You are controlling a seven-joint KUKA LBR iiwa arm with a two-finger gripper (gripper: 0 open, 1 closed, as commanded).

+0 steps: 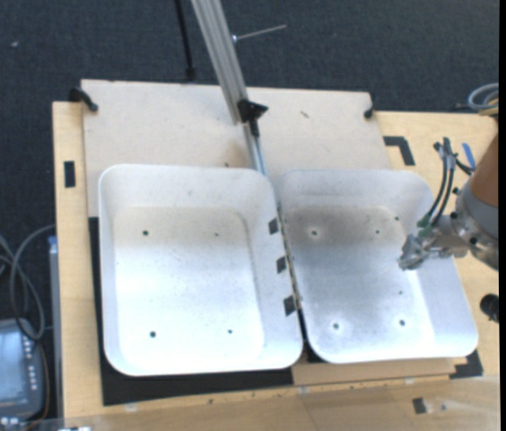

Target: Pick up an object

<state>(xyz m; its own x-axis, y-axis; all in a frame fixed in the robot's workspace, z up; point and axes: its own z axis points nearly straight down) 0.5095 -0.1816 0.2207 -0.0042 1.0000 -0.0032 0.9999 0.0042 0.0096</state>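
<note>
My gripper (412, 257) reaches in from the right edge and hangs over the right side of the right white bin (343, 348). Its metal tip is small and blurred against the bin floor. No loose object shows near it or on either bin floor. The left white bin (118, 268) lies well to the left of the gripper, with only small dark dots on its floor.
A slanted aluminium pole (222, 48) rises from the bench behind the seam between the bins. Clips (282, 263) join the two bins along the middle. Green cables (441, 187) run along the arm. A monitor (2, 371) and cords sit on the floor at lower left.
</note>
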